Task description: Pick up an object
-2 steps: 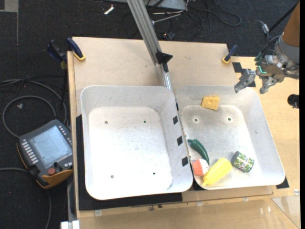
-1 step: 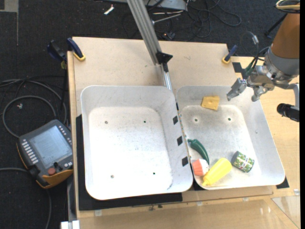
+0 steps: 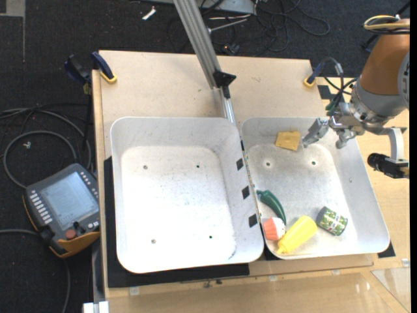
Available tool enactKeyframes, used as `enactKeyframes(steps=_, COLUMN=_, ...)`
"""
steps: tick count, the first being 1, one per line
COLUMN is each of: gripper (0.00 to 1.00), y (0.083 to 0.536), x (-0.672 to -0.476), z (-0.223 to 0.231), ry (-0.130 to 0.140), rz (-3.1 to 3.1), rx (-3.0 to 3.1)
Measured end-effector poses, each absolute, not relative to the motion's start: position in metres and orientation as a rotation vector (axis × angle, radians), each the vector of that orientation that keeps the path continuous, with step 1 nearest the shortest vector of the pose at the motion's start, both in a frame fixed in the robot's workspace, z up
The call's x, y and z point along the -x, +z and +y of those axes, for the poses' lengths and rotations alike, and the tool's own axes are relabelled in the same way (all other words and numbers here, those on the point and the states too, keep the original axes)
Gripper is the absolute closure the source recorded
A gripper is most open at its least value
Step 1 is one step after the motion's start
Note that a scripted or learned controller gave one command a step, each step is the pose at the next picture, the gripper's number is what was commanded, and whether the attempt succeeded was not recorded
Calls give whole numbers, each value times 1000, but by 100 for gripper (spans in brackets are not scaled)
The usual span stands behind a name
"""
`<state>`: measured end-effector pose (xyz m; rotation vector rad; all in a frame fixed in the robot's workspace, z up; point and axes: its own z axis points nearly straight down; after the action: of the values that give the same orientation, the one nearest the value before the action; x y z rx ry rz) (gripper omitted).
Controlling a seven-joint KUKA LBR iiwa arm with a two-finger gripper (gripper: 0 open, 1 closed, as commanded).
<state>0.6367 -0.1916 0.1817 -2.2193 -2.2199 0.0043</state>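
Note:
My gripper (image 3: 329, 134) hangs over the far right part of the right bin (image 3: 355, 175), its two fingers spread open with nothing between them. A tan flat block (image 3: 288, 140) lies just left of the gripper, near the bin's far wall. At the bin's near side lie a green curved piece (image 3: 272, 204), a small red and white object (image 3: 273, 227), a yellow object (image 3: 298, 235) and a green patterned can (image 3: 332, 221).
The left bin (image 3: 172, 194) sits beside the right one, and black clips mark the shared rim. A metal pole (image 3: 199, 34) slants up from between the bins. A teach pendant (image 3: 62, 207) lies off the bench at the left.

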Motion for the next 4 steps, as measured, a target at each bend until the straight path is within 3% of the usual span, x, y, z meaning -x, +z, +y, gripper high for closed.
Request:
enactKeyframes(steps=1, gripper=0, y=138, x=-634, z=-190, ry=4, rz=-2220, rx=2219)
enactKeyframes(steps=2, gripper=100, y=152, x=-636, z=-191, ry=-2, rz=-2225, rx=2222)
enactKeyframes(steps=4, gripper=100, y=234, x=-640, z=-191, ry=-5, rz=-2228, rx=2223)
